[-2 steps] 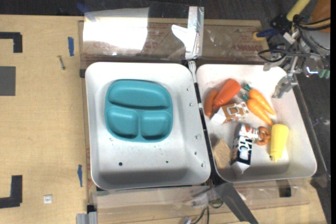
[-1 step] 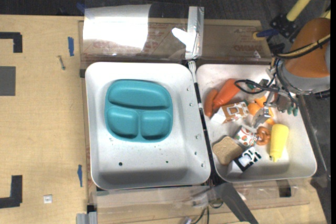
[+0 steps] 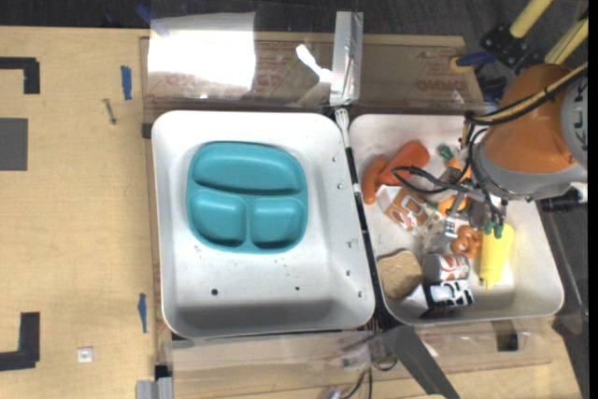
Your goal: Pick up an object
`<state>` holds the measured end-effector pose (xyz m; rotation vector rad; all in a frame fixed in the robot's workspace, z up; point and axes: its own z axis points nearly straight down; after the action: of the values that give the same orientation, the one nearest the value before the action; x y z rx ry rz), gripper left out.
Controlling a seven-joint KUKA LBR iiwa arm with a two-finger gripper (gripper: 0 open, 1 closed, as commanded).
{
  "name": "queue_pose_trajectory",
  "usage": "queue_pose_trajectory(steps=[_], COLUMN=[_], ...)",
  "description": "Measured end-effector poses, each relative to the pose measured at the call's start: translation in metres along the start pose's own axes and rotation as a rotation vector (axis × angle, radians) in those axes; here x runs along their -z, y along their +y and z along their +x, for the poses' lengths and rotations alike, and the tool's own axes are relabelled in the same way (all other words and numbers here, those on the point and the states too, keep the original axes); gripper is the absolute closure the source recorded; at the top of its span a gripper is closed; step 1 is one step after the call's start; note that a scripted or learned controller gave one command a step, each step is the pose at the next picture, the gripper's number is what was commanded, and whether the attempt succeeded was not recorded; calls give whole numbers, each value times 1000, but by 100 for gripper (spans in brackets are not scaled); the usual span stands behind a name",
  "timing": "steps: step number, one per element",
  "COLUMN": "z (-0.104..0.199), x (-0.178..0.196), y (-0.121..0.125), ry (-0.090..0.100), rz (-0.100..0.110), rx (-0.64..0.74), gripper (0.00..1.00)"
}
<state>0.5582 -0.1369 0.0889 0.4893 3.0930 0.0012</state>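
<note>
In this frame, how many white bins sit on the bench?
2. The left bin holds a teal divided tray. The right bin holds a clutter of small objects, with the arm above it.

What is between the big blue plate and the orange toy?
Bare white floor of the left bin, then the two bins' touching rims, lie between the teal divided plate and orange toy, per the camera view.

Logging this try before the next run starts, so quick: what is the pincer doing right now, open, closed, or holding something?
Pincer: cannot be told; it sits low among the clutter in the right bin.
</note>
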Motion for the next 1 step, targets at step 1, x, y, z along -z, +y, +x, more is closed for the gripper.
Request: queue_pose_trajectory(steps=[1], z=[46], x=[17], y=[-23], ry=[-81], rz=[-15], rx=[-101], gripper=[0])
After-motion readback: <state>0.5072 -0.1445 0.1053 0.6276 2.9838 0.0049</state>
